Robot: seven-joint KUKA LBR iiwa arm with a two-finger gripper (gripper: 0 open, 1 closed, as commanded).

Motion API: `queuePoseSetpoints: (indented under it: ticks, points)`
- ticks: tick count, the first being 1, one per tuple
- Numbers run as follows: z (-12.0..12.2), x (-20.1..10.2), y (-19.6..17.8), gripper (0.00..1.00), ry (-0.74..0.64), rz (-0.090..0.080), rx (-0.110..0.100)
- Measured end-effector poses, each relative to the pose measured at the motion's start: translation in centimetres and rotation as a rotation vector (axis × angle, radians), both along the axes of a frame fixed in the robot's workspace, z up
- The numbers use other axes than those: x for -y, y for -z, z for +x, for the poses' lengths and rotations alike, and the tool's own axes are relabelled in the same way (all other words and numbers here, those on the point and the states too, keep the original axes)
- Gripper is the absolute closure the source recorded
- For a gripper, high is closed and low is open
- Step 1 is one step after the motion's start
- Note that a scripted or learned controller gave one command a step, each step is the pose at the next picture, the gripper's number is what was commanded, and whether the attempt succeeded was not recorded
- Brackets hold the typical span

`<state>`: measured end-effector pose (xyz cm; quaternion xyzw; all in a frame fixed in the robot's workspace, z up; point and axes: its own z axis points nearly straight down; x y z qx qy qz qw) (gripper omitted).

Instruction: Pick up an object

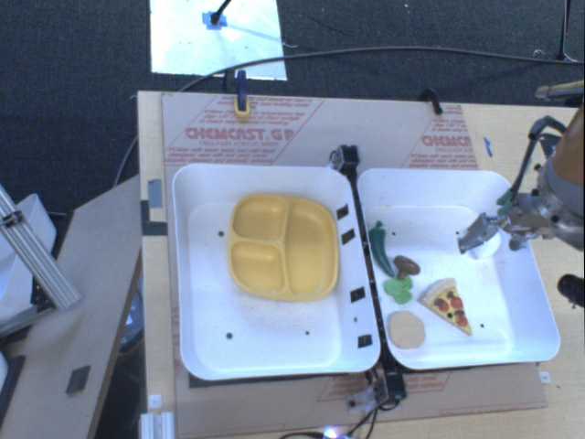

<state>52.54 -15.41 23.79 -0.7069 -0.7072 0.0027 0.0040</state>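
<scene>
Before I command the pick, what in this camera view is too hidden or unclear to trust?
- Hand: its fingertips blur against the right bin's white floor, so its state is unreadable.
- Arm: cut off by the right edge.
- Brown piece between green pepper and pizza slice: too small to identify.
- Green item: too small to name.

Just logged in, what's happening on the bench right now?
The arm reaches in from the right, its pincer over the right bin, with nothing visibly held. Toy food lies in that bin's lower left: a green pepper, a brown mushroom, a green leafy piece, a pizza slice and a tan round cookie. The left bin holds a yellow divided plate. No pick has landed yet.
</scene>
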Motion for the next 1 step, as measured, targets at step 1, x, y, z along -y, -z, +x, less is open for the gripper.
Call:
queuePoseSetpoints:
  ticks: [1]
  points:
    - [0.24, -0.03, -0.55, 0.00, -0.003, -0.002, 0.010]
